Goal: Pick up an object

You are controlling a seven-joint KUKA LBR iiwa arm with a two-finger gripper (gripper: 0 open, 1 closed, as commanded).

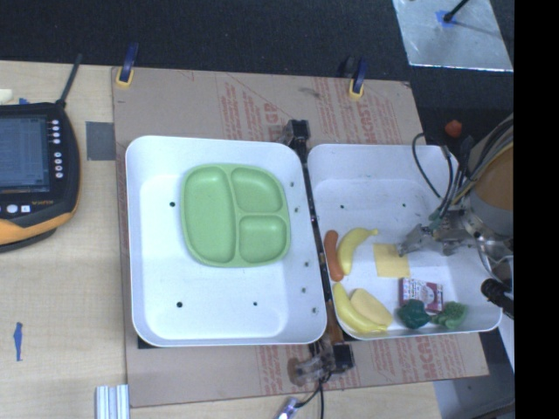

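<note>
The right bin (367, 168) holds several toy foods. A small banana (354, 244) lies beside a red sausage (333, 255) by the left wall. A flat yellow block (391, 260) sits mid-bin. At the front lie a larger yellow banana (360, 311), a red packet (422, 292) and two green broccoli pieces (415, 316). My gripper (417, 240) reaches in low from the right, its tip just above and right of the yellow block. Nothing visibly sits in it.
The left bin (157, 304) bears a green divided plate (236, 214). A teach pendant (31, 173) lies on the bench at far left. Cables (445, 177) hang over the right bin's back right corner. Clamps (356, 75) pin the cardboard underlay.
</note>
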